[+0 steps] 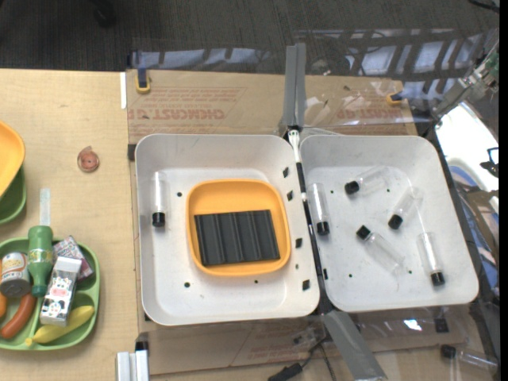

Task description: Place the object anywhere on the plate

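Black slab [237, 237] covers the plate [238, 197] (rim bare); 1 vial [157, 200] beside.

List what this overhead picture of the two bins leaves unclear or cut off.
- Clear vials in the right bin: transparent bodies blur into the white floor; the exact count is unsure.
- Yellow dish at the left edge: cut off by the frame.
- Food items on the green tray: labels too small to read.
- Dark ridged block on the yellow plate: material unclear.

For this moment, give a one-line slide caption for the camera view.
Orange plate holding a black ridged block in the left bin; clear vials scattered in the right bin.
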Controlling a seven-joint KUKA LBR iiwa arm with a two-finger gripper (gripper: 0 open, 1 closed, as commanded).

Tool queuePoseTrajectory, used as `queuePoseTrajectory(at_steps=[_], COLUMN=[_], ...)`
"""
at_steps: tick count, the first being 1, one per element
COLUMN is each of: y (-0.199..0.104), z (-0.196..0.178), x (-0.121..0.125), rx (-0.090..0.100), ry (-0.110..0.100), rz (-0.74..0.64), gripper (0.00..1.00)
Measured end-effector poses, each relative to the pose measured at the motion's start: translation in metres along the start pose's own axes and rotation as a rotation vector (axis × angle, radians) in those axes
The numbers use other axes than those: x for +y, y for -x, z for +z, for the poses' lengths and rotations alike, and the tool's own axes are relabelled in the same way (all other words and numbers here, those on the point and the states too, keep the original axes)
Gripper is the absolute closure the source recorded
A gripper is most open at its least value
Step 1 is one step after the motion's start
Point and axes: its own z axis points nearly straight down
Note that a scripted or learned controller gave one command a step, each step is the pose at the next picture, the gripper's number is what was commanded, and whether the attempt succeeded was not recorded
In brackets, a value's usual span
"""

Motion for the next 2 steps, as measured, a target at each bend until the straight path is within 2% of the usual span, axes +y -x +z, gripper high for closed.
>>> queuePoseTrajectory(at_steps=[1, 2], y=[-0.003, -0.009], z=[0.045, 0.020], x=[-0.008, -0.021], rx=[0.002, -0.001], ry=[0.001, 0.004], rz=[-0.366, -0.703], gripper=[0.00, 0.00])
